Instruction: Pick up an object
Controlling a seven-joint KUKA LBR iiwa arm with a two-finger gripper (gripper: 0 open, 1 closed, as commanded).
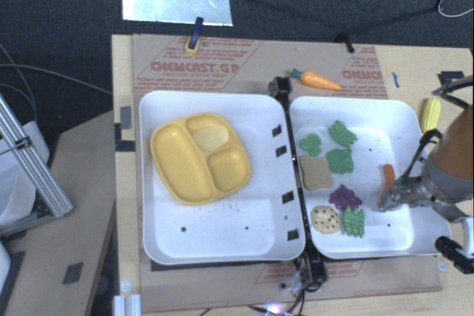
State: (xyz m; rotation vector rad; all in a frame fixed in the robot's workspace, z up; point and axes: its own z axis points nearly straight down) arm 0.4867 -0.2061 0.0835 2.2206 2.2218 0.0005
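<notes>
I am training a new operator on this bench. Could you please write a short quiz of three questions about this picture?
1. True or false: the yellow divided tray lies in the left bin.
2. Which lies outside both bins? A) cookie B) carrot C) purple piece
3. Fill in: the gripper is over the ____ bin, beside a small orange piece.

Key: 1 true; 2 B; 3 right.
</notes>
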